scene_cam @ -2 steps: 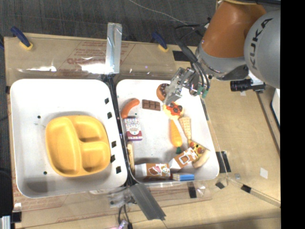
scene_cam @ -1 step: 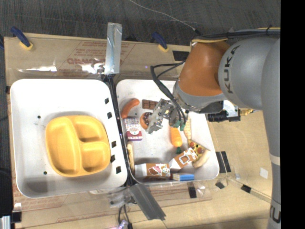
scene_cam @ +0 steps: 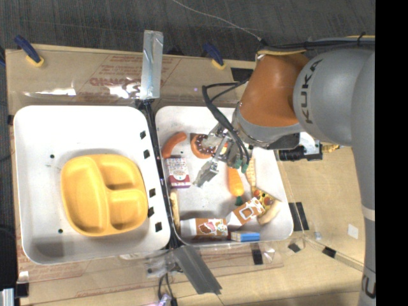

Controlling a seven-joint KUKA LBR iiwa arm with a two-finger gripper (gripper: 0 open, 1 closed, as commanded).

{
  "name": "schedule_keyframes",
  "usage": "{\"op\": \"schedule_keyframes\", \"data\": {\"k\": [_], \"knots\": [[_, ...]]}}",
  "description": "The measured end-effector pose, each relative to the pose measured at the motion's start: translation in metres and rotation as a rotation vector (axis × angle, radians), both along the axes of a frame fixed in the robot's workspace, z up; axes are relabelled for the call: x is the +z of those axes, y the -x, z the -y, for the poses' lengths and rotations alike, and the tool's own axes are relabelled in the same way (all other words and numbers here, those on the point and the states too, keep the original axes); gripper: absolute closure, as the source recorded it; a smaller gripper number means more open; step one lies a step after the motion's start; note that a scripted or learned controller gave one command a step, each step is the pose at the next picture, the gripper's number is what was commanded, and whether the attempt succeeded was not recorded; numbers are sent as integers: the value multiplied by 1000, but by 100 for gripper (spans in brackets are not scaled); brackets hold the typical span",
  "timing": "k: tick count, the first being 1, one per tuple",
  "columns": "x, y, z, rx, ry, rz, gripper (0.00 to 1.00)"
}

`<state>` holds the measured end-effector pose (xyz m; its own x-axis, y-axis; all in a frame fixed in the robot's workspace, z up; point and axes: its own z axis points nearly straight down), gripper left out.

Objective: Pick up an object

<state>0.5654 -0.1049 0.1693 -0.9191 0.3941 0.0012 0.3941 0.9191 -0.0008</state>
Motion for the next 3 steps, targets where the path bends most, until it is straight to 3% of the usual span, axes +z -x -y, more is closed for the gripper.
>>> {"op": "schedule_keyframes", "data": {"k": [1,2,3], "knots": [[-73,24,58,48,0,1,0],[-76,45,55,-92,-1,4,0],[-76,64,16,-124,0,8,0]]}}
